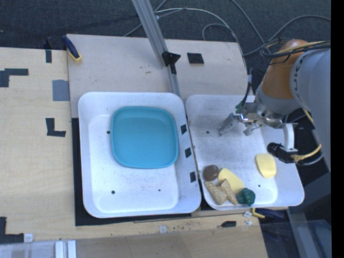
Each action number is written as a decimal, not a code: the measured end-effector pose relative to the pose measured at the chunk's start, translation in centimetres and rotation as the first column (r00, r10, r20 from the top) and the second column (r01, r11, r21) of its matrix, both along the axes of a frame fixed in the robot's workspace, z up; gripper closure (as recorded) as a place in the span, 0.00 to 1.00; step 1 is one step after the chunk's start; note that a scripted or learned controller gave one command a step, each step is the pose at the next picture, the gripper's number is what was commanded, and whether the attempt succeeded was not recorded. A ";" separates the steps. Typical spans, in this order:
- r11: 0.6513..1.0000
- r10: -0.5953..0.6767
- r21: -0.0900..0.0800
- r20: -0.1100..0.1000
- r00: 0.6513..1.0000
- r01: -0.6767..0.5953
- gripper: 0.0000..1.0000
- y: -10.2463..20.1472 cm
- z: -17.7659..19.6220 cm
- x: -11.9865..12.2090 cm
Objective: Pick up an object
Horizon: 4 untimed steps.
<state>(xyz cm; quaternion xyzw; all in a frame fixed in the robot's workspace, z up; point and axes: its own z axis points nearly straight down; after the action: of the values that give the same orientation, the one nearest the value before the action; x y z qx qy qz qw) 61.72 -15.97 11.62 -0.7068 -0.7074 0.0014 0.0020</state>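
Gripper [236, 124] hangs over the far middle of the right bin [207, 109], fingers spread apart, nothing between them — bare bin floor below. Every candidate lies nearer the camera than the pincer: yellow piece [265, 165] off to its near right, by the bin's right wall, long axis running roughly near-far; the cluster sits at the near edge — brown round object [210, 172], yellow wedge [230, 177], tan chunks [217, 192], dark green lump [246, 196], touching or just beside one another. Left bin [91, 160] holds a blue plate [144, 136], well apart. Judgement: the lone yellow piece looks the cleaner target; the move runs nearward and rightward.
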 end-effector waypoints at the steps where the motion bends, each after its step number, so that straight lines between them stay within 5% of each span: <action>1: 1.000 0.000 -0.001 0.004 1.000 0.000 0.00 0.0 -2.8 0.0; 2: 1.000 0.000 -0.002 0.006 1.000 0.000 1.00 0.0 -1.6 0.0; 4: 1.000 0.000 -0.001 0.009 1.000 0.000 1.00 1.6 9.6 0.7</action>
<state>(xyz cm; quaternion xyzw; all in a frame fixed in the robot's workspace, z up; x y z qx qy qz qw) 62.44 -14.38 21.24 -0.7067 -0.7075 -0.0011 -0.0015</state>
